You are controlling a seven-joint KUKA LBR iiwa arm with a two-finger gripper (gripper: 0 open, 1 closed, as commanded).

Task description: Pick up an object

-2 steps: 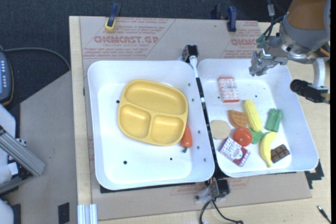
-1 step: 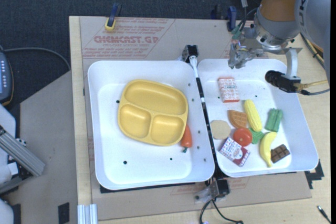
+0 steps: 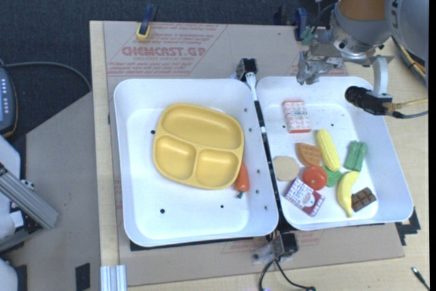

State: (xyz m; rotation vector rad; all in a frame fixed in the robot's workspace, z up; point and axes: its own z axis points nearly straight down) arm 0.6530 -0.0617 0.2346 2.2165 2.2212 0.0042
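Observation:
My gripper [image 3: 310,75] hangs over the far rim of the right bin [image 3: 395,167], with nothing seen in it. The closest object is a pink and white box [image 3: 296,116], a little nearer the camera than the gripper. Further toward the front of that bin lie an orange wedge [image 3: 308,154], a corn cob [image 3: 328,149], a green piece [image 3: 355,155], a beige disc [image 3: 285,167], a tomato [image 3: 314,178], a red and white packet [image 3: 302,196], a banana [image 3: 347,191] and a chocolate bar [image 3: 362,199].
The left bin [image 3: 133,167] holds a yellow divided plate [image 3: 197,146] with a small orange carrot [image 3: 242,178] at the plate's right edge. A black divider strip [image 3: 262,140] runs between the bins. Blue and yellow clamps [image 3: 144,27] sit on the bench's far edge.

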